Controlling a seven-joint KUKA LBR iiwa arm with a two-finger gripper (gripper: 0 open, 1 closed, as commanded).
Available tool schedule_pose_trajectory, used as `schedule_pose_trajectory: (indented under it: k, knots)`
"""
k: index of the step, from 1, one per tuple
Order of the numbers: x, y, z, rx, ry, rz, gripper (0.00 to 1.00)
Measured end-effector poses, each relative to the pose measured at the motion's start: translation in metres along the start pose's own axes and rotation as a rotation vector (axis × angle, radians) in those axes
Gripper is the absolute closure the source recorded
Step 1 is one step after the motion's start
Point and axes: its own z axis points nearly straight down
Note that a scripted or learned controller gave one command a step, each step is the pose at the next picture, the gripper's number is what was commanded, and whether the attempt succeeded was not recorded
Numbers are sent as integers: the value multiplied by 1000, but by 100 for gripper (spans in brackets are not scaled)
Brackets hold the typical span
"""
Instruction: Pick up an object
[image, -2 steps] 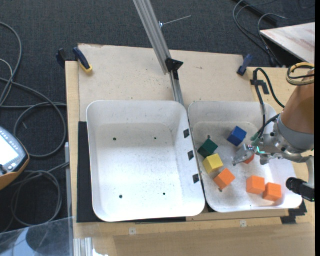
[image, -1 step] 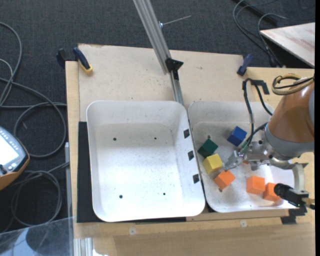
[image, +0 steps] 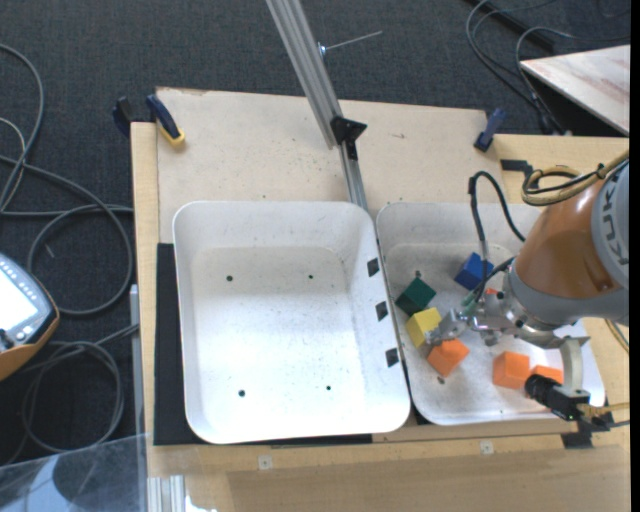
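Arm: the grey arm (image: 575, 255) with its orange band is reaching in from the right edge of the frame and hanging over the right bin (image: 400, 225).
Gripper: the gripper (image: 462, 325) is sitting low in the lower middle of that bin, just above an orange block (image: 447, 356); whether it is grasping anything is not something I can tell, as the tip is too cluttered.
Blocks: a yellow block (image: 423, 324) is lying just left of the gripper, a green block (image: 415, 296) above that, a blue block (image: 473, 271) toward the upper right, and a second orange block (image: 511, 370) is resting at lower right.
Left bin: the left bin (image: 190, 225) is occupying the centre of the frame.
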Motion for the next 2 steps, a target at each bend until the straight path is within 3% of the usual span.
schedule_pose_trajectory:
  k: [1,2]
  knots:
    - [-1,3,-12,-8,-5,-1,100]
    - [1,13,-71,4,-12,0,100]
